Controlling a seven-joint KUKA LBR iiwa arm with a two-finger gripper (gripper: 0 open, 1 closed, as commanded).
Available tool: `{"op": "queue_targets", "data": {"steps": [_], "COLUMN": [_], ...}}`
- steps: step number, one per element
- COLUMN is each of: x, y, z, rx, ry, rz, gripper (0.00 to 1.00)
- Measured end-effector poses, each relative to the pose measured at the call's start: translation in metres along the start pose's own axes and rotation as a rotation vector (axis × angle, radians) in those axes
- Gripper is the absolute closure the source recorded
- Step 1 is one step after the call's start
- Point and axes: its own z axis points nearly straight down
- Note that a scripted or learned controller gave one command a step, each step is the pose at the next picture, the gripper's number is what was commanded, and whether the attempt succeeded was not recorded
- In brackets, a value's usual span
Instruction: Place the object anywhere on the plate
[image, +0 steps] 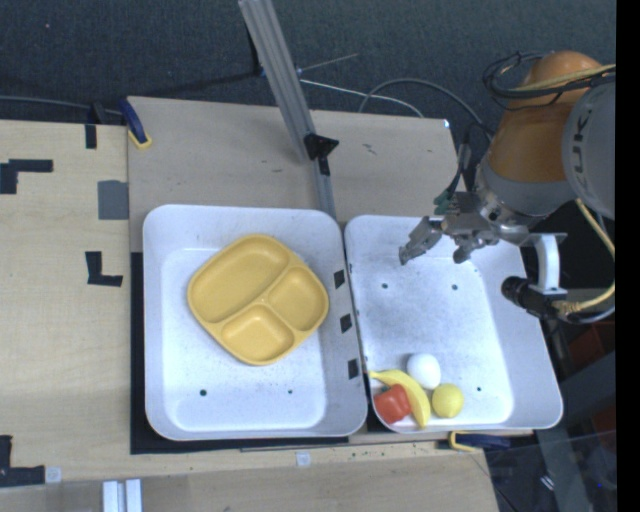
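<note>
A yellow plate (258, 298) with three compartments lies in the left bin (170, 390). In the right bin's (520, 330) near corner a white egg-like ball (424, 369), a yellow banana (406, 386), a red pepper-like piece (393, 403) and a small yellow round fruit (447, 401) are bunched together. My gripper (438, 250) hovers over the far part of the right bin, its two dark fingers spread apart with nothing between them. It is well away from the cluster of toys.
A metal pole (290, 90) slants across the bench behind the bins. A divider with black clips (345, 300) separates the two bins. Cables (560, 295) hang off the arm at the right bin's right side.
</note>
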Motion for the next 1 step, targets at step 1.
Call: {"op": "queue_targets", "data": {"steps": [1], "x": [-0.0002], "y": [0.0], "z": [-0.0001], "rx": [0.0], "ry": [0.0], "rz": [0.0], "gripper": [0.0]}}
